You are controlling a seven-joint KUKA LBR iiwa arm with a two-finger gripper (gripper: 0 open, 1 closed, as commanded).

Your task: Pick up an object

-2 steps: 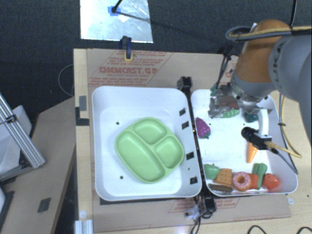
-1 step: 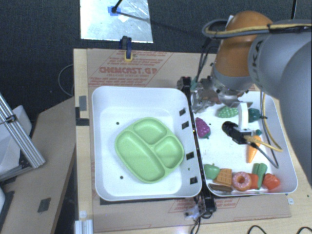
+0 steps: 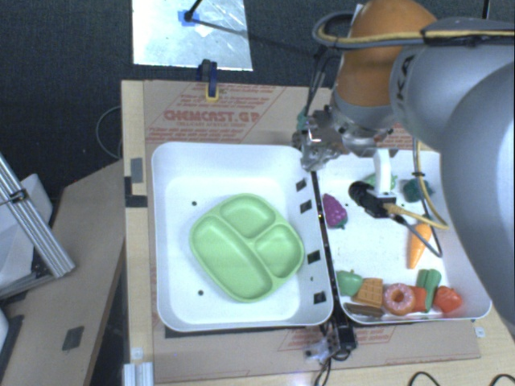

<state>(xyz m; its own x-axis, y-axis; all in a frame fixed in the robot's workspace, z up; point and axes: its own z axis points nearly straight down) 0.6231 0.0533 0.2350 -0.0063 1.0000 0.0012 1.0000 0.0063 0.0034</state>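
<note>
the grey arm point(image 3: 459, 119) reaches over the right bin point(image 3: 471, 300). the left bin point(image 3: 173, 183) holds a green divided plate point(image 3: 245, 248). end effector point(image 3: 312, 158) state: cannot tell. toy carrot point(image 3: 415, 246), donut point(image 3: 398, 297) and purple grapes point(image 3: 334, 211) lie below.

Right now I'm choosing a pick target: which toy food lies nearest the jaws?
The purple toy, alone by the divider at the right bin's left wall; the others lie farther from the gripper.

plate point(image 3: 245, 248) in left bin point(image 3: 173, 215) — toys (heaped) point(image 3: 394, 296) in right bin point(image 3: 475, 302)
</note>
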